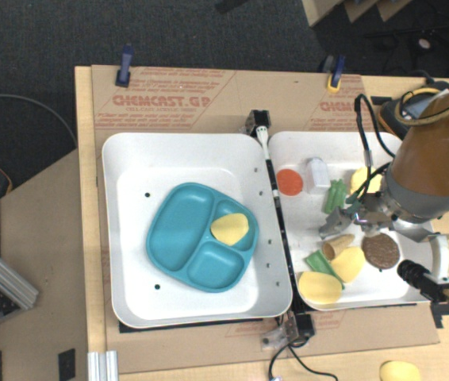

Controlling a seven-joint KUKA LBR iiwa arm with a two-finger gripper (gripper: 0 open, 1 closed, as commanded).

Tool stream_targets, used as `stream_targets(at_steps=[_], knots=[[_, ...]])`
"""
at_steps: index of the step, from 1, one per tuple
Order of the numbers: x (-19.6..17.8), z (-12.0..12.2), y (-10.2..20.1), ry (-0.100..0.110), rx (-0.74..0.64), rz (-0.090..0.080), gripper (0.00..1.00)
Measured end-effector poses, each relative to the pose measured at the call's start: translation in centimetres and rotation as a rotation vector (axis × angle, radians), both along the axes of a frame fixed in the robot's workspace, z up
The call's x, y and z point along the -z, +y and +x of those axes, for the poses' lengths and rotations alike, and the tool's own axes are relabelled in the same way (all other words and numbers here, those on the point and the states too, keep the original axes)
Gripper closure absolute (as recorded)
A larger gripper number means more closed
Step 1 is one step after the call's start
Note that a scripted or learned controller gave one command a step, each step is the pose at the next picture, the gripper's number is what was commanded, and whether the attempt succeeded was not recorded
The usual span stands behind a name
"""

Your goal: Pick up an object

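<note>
My gripper (342, 223) hangs low in the right bin (304, 145), over the crowd of toy food pieces, and from this high slanted look I cannot tell whether it is spread or closed, nor whether anything sits in it. The things I could take lie close around it: a green piece (334, 195) just above, a brown stub (337, 248) and a yellow piece (349, 263) just below, a brown disc (381, 251) to the right, a pale yellow lump (320, 287) near the bin's front wall, and an orange disc (289, 182) and a clear cup (317, 172) farther back. To do this well I judge I should settle on one piece, centre over it and come straight down, because the pieces touch or nearly touch and a skewed descent would shove neighbours rather than catch one. My arm (435, 161) reaches in from the right, its orange band above the wrist, bent down over the bin. The left bin (129, 165) holds a teal tray (189, 236) with a yellow piece (229, 228) lying in one compartment, well apart from me.
</note>
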State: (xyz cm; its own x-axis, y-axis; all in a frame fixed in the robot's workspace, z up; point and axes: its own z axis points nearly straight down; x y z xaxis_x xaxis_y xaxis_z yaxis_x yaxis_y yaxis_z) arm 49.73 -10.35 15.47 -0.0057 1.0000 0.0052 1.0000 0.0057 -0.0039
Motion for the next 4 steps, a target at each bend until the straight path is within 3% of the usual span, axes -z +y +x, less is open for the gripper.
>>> stream_targets(at_steps=[1,2,3,4], knots=[[7.1,-1.8,-0.1,-0.005,0.008,-0.003,0.00],[5.9,-1.6,-0.1,-0.010,0.008,-0.006,1.00],[-12.9,0.6,2.7,-0.024,0.000,-0.007,1.00],[6.5,1.0,-11.0,-0.002,0.014,-0.008,1.00]])
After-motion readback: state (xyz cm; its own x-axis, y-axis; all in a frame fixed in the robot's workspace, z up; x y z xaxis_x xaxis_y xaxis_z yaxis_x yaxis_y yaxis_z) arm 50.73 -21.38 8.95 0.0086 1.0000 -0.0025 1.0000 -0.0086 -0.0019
